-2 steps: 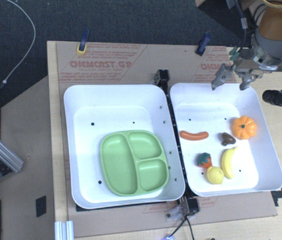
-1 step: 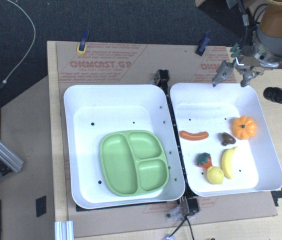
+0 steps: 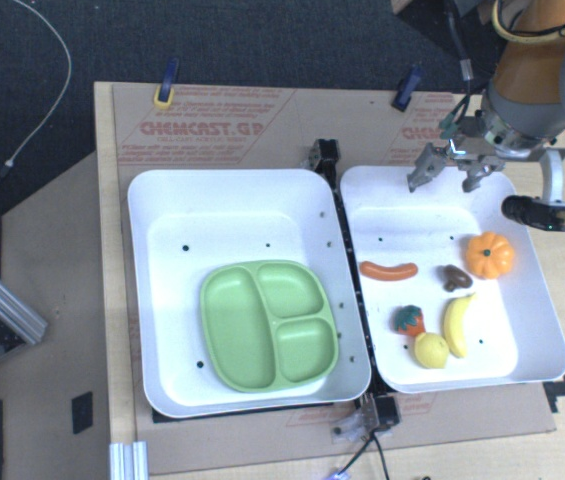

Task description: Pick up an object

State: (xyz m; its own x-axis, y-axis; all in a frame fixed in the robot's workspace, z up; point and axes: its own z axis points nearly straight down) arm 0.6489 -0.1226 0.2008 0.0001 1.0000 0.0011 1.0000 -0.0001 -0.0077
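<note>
The left bin [image 3: 162, 208] holds a green divided plate [image 3: 267, 323], lying toward its 5 o'clock corner, with its three compartments bare. The right bin [image 3: 387, 203] holds all the small pieces, gathered in its nearer half: a sausage [image 3: 389, 270] lying roughly along the 9-to-3 line, a strawberry [image 3: 409, 319] below it, a lemon [image 3: 431, 350] just beside the strawberry at its 5 o'clock, a banana [image 3: 456, 325] with its long axis running near 12-to-6 and touching or nearly touching the lemon, a small brown piece [image 3: 455, 278] above the banana, and a pumpkin [image 3: 489, 255] by the right wall.

The gripper [image 3: 451, 173] hangs over the far rim of the right bin with its two fingers spread apart and nothing between them. Every candidate lies toward 6 o'clock from the jaws; the sausage, brown piece and pumpkin look nearest, so the reach would likely be a short move toward the viewer and down.
</note>
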